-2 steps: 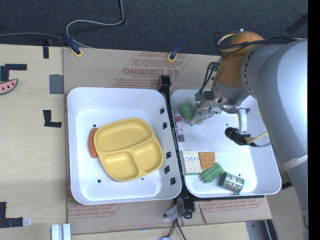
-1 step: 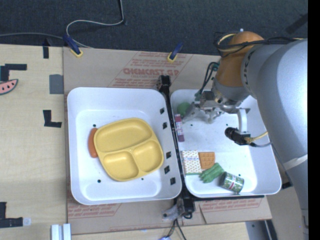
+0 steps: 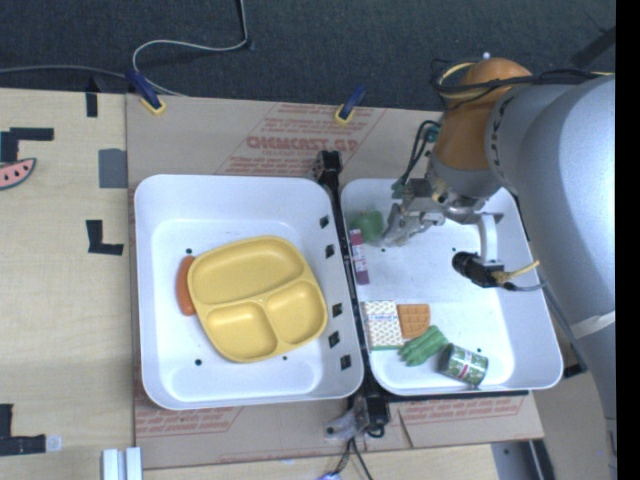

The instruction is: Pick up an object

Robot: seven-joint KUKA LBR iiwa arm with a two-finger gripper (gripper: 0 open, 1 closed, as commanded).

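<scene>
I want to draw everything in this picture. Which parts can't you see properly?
- Orange thing in the left bin: mostly hidden under the yellow tray.
- Green thing in the right bin: partly covered by the gripper.
- Gripper's fingers: too blurred to read.
- Small can: label too small to read.

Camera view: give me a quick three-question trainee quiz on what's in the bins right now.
1. True or false: the yellow divided tray lies in the left bin.
2. Which item lies nearest the right bin's front edge? A) green can B) purple item C) green object by the hand
3. What is tucked beside the tray's left edge?

Key: 1 true. 2 A. 3 an orange object, mostly hidden by the tray.
</scene>
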